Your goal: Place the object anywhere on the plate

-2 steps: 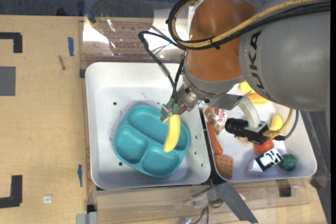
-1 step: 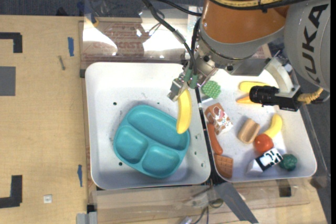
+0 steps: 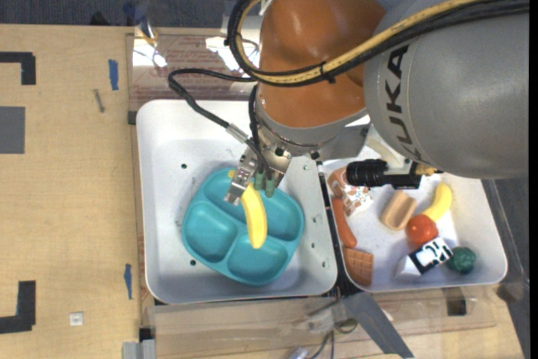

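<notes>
**Holding a banana over the blue plate**

Reaching in from the right, the grey arm (image 3: 454, 71) with its orange band (image 3: 315, 46) stood over the seam between the two white bins. Its gripper (image 3: 255, 182) hung above the left bin (image 3: 160, 181), low over the blue plate (image 3: 210, 231). A yellow banana (image 3: 255, 219) showed just under the fingers, its upper end pinched between them and its length pointing down across the plate's middle ridges. Whether the lower tip touched the plate could not be told from this angle.

The plate was divided into compartments and lay tilted in the left bin, nearer the front wall. Black cables (image 3: 202, 88) looped from the arm across the back of that bin.

The right bin (image 3: 492, 261) held the remaining things, well apart from the plate: a second, smaller banana (image 3: 440, 202), a bread roll (image 3: 398, 210), a red tomato (image 3: 422, 227), a black and white block (image 3: 433, 255), a dark green ball (image 3: 461, 261), a brown waffle (image 3: 359, 266), and a reddish strip (image 3: 345, 223) lying along the left wall.
</notes>
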Controlling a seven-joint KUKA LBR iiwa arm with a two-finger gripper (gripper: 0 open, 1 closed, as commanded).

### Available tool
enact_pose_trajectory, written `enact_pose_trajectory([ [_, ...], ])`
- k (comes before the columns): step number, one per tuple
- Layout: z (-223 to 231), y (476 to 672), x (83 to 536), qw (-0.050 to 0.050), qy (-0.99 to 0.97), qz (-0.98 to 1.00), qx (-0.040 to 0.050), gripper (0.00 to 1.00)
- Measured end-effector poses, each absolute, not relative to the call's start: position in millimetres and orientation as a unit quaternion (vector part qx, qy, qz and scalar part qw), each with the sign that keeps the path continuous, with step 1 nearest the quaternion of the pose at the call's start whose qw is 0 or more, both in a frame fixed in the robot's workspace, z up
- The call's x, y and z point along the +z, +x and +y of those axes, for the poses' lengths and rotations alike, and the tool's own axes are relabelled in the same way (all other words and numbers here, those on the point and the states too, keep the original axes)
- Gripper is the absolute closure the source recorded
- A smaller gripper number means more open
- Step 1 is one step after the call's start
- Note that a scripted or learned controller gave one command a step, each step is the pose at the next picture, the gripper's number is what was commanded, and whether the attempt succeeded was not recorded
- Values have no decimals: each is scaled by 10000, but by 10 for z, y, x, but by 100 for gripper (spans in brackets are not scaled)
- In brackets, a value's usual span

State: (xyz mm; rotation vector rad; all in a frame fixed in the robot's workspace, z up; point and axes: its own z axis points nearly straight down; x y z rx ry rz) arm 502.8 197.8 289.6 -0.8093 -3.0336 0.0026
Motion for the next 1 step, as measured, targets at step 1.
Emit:
enact_pose_trajectory([
  [1, 1977, 5035, 2913, -6, -2580, -9662, -2, 0],
])
